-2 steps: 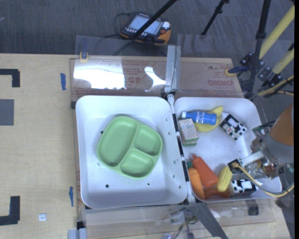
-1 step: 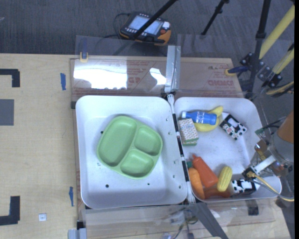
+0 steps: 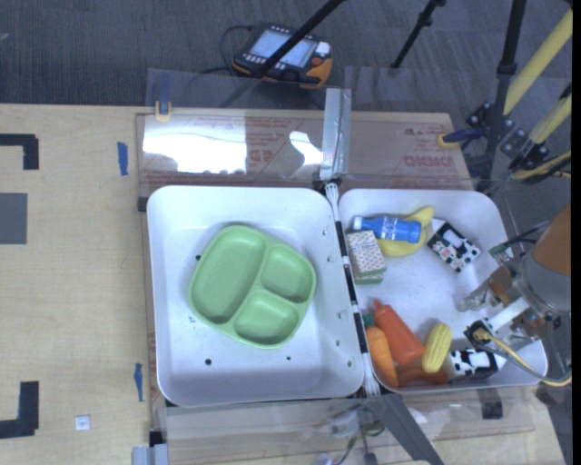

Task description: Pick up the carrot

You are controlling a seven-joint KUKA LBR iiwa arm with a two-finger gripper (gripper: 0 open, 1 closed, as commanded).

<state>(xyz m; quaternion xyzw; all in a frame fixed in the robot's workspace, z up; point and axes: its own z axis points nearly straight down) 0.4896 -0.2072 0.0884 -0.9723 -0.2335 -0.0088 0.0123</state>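
The carrot (image 3: 381, 350) is lying wedged beside one red bottle (image 3: 399, 334) and one corn cob (image 3: 437, 346). The gripper (image 3: 495, 313) is hovering nearby; whether it's spread, I cannot tell

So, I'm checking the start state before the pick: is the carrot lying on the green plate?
No, the carrot lies in the right bin near its front left corner, while the green plate sits in the left bin.

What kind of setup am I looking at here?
Probably a robot lab pick-and-place bench: two white bins, toy food such as a carrot and corn cob, and tripod legs behind.
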